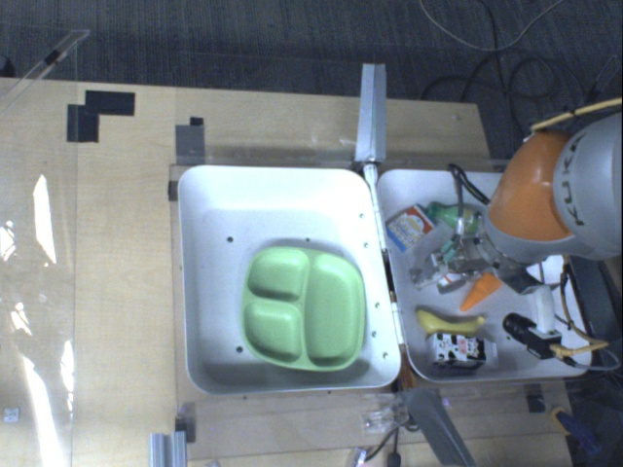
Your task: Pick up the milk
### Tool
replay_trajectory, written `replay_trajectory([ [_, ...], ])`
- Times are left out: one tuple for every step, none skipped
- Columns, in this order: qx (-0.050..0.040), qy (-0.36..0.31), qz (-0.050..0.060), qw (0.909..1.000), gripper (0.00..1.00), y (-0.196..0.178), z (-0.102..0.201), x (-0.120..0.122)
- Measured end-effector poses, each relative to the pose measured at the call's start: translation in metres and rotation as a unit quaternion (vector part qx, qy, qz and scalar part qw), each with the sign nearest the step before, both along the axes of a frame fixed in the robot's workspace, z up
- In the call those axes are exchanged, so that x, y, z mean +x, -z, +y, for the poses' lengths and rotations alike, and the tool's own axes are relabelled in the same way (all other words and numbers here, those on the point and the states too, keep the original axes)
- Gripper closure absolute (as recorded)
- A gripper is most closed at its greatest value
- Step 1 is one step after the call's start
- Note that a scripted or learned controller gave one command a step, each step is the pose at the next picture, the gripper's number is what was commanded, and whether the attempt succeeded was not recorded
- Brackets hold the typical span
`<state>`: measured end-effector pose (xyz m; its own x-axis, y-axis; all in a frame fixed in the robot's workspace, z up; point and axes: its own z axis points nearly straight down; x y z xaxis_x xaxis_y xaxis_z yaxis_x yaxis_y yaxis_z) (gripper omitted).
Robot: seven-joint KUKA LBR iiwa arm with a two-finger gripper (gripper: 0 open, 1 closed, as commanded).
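The milk (458, 350), a small white carton with black patches, lies on its side near the front edge of the right bin (487, 371). My gripper (446, 267) hangs low over the middle of that bin, behind the milk. A yellow banana (450, 321) lies between the two. An orange carrot (479, 291) sits just right of the gripper. Nothing is visibly held. The arm's orange band (526, 197) covers the bin's back right part.
A white packet with a blue edge and an orange picture (410, 227) and a green bottle (454, 213) lie at the back of the right bin. The left bin (209, 261) holds a green divided plate (305, 306). A metal post (371, 115) stands behind the bins.
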<state>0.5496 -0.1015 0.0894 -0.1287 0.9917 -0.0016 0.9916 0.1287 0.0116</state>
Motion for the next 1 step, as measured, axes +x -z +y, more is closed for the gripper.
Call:
replay_trajectory([
  [0.0002,0.06,0.003,0.9982,0.0,-0.0378,-0.024,0.037],
])
